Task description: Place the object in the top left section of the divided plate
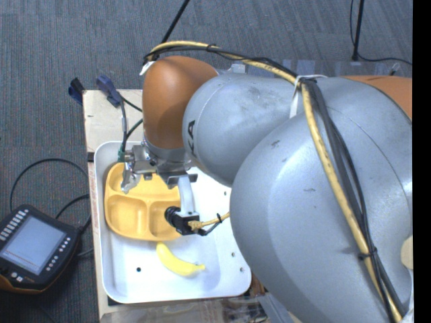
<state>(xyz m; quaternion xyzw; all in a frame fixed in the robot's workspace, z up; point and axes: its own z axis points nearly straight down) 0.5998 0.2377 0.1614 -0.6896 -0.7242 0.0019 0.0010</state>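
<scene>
Nearest the lens: bulky grey arm (316, 200), smooth matte shell, yellow and black cables along it, orange band (172, 103) rounded and glossy above the wrist. Below that, gripper (145, 173) of bare metal, over the far left part of the yellow divided plate (124, 210). Jaw state: cannot tell, fingers masked by the wrist hardware. Plate moulded plastic, rounded corners, shallow sections, lying in the white bin (121, 281). Banana (178, 262) yellow, curved, smooth, resting on the bin floor just near of the plate, clear of its rim and well apart from the gripper. Left of the bench, on grey carpet: handheld control pendant (34, 247) with pale screen, black cable attached.
</scene>
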